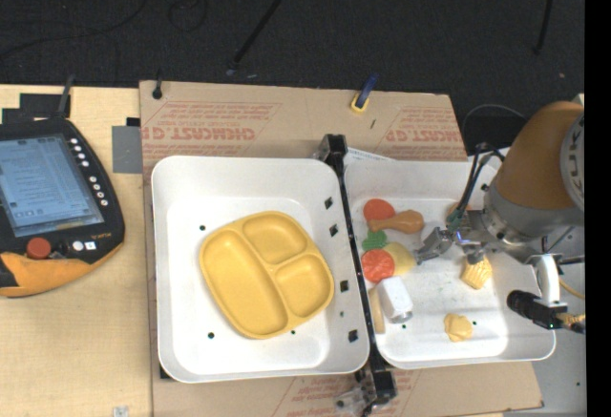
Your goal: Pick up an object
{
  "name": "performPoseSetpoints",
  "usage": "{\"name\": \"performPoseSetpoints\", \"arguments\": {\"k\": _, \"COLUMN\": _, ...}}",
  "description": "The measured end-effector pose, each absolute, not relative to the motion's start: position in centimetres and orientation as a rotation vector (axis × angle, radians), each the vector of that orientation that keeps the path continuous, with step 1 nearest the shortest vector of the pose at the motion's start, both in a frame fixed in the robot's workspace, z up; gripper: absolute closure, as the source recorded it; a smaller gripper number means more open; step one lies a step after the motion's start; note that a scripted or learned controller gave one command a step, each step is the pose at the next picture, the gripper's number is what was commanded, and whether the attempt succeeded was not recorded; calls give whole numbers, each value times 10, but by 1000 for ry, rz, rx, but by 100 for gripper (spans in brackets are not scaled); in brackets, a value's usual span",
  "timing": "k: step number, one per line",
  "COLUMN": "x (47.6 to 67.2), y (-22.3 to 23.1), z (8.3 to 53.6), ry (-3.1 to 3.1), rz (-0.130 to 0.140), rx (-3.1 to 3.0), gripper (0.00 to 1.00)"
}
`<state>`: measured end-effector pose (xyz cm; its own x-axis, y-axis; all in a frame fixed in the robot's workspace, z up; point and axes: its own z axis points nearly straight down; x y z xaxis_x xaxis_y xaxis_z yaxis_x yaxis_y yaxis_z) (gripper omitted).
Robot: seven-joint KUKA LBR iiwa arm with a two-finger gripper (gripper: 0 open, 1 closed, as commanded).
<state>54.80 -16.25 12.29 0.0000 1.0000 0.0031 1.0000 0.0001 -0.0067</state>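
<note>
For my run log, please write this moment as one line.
arm: over right bin | claw: low beside toy food | lifted: nothing seen | left bin: yellow tray

my view is evenly lit from above, with the white bins (pixel 172 215) bright and nearly washed out. the backdrop stays very dark. shadows are soft and short. the picture is slightly grainy, with fine detail smeared.
</note>
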Motion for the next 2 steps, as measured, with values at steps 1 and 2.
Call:
{"name": "performPoseSetpoints", "arguments": {"k": 1, "x": 548, "y": -161, "z": 87, "ry": -2219, "rz": 2, "rx": -2219, "gripper": 0}}
{"name": "performPoseSetpoints", "arguments": {"k": 2, "x": 548, "y": -162, "z": 97, "ry": -2211, "rz": 2, "rx": -2226, "gripper": 100}}
